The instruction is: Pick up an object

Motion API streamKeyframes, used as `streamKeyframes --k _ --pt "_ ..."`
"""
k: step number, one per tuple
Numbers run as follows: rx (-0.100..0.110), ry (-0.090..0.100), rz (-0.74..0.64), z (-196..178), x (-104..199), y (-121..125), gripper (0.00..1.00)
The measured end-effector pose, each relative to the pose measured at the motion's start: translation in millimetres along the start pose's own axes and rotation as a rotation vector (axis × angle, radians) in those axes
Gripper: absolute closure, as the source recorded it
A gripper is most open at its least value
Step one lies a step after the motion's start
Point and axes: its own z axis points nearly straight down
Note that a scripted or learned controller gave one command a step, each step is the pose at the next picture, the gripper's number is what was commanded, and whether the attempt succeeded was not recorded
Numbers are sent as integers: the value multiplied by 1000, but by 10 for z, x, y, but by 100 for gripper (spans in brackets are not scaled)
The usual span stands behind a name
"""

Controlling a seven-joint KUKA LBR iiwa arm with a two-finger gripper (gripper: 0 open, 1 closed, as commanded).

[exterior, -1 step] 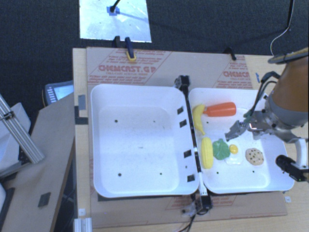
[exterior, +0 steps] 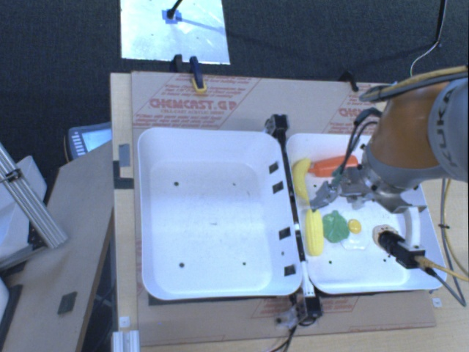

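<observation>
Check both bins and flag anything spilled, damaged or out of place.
Nothing stands out. The banana, corn cob, orange piece, green item and small yellow piece all lie inside the right bin, loosely grouped. The gripper hovers above them.

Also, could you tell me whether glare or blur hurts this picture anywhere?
Camera view: the shiny panel at the top is washed out by glare; the left bin is bright but evenly lit; the arm looks soft, the banana reasonably sharp.
</observation>
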Motion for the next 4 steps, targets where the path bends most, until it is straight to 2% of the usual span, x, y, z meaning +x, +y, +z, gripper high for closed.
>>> streamKeyframes --k 1,2,3,4 --pt "-2 -1 1 36 237 48 0" --pt "-17 -6 11 -1255 -345 -51 0" --pt "-8 -3 3 -1288 -307 -48 100" --pt "-9 0 -2 -1844 228 -35 100"
